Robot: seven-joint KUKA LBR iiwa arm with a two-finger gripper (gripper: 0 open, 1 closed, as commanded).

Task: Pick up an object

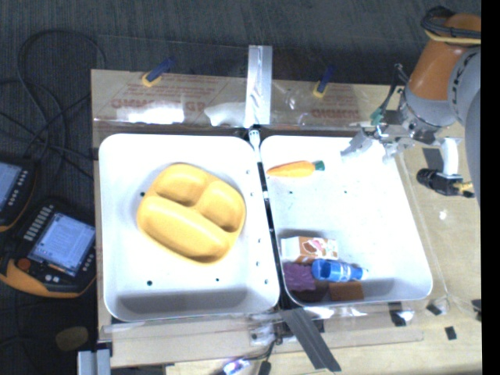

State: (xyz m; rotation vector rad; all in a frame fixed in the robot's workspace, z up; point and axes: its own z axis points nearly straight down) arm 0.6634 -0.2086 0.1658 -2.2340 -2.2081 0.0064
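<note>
My gripper [372, 144] hangs over the far right corner of the right bin [391, 209], open, with nothing between its fingers. An orange carrot [294, 168] with a green tip lies at that bin's far left, well to the left of the gripper. Along the near wall sits a cluster: a white printed box [309, 248], a blue bottle [336, 271], a purple item [298, 276] and a brown block [345, 291]. A large yellow bread-shaped object [191, 211] rests in the middle of the left bin [125, 280].
The grey arm with its orange band [437, 65] enters from the upper right. A metal divider post [258, 84] stands behind the seam between the bins. Clamps and plastic sheeting line the back board [172, 92]. A handheld pendant [51, 244] and cables lie on the floor to the left.
</note>
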